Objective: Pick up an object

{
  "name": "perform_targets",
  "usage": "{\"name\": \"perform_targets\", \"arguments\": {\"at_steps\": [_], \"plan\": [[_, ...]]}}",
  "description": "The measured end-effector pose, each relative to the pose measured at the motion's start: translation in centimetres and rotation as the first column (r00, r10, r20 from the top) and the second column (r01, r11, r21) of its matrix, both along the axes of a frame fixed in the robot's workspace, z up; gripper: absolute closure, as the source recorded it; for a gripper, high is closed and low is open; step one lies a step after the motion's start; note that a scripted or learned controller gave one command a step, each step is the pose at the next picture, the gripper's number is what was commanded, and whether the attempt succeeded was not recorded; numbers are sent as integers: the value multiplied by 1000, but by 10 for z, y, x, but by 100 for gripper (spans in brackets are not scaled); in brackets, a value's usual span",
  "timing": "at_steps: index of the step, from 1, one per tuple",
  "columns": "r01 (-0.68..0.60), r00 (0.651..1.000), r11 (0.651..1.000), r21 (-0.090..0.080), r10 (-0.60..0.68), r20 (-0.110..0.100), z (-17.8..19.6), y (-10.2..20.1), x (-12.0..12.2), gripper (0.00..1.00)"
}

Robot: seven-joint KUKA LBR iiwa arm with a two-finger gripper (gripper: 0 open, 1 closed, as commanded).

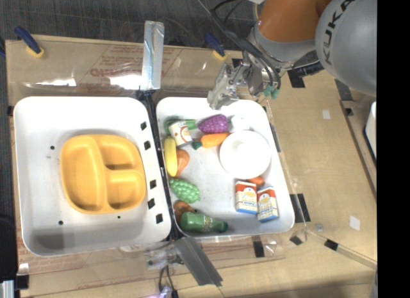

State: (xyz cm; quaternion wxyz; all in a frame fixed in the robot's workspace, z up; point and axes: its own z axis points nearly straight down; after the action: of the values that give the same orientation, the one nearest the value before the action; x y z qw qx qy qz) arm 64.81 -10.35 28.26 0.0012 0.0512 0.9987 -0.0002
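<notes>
My gripper [221, 96] hangs over the far rim of the right bin [282, 181], just above the purple grapes [214, 124]; nothing shows between its fingers. In that bin lie a small can [182, 130], a carrot [213, 140], a banana [170, 156], a white plate [245, 152], green grapes [184, 190], a green bottle [202, 223] and two small cartons [256, 200].
The left bin [38, 136] holds a yellow divided tray [102, 172]. A silver bracket [153, 56] stands at the far end of the divider between the bins. Bare bench extends to the right of the bins.
</notes>
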Motion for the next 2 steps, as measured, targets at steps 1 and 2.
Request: {"name": "perform_targets", "arguments": {"at_steps": [1,2], "plan": [[-3,1000,1000,-1,3,4,12,0,1,100],[-5,1000,1000,-2,5,8,23,1,2,100]]}}
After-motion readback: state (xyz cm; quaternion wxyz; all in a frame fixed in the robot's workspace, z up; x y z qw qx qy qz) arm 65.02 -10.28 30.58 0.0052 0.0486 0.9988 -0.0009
